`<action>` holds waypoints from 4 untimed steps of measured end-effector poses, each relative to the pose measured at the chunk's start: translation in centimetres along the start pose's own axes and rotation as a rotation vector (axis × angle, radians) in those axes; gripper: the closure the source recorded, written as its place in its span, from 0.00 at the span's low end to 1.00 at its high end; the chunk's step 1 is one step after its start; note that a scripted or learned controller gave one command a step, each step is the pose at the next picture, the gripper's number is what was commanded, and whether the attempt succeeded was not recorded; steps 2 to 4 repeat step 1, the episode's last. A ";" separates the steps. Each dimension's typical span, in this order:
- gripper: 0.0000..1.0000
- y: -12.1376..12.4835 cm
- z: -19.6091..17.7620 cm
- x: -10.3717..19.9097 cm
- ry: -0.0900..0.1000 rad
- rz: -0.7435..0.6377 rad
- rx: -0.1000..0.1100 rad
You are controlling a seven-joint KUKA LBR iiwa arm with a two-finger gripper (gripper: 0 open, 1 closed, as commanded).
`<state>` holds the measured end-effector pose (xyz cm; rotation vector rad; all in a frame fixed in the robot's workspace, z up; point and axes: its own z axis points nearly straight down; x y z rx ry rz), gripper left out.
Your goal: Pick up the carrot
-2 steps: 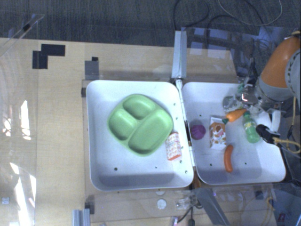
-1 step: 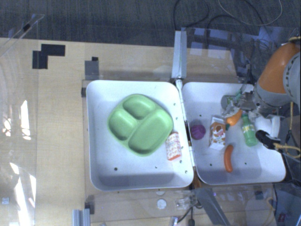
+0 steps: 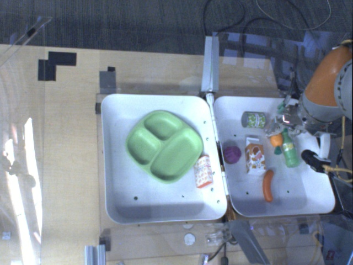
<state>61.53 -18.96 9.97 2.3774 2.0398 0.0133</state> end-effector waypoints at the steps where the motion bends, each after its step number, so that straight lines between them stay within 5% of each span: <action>1: 1.00 3.1 -8.4 6.9 0.000 0.016 0.005; 4: 1.00 3.1 -8.4 6.9 0.000 0.016 0.005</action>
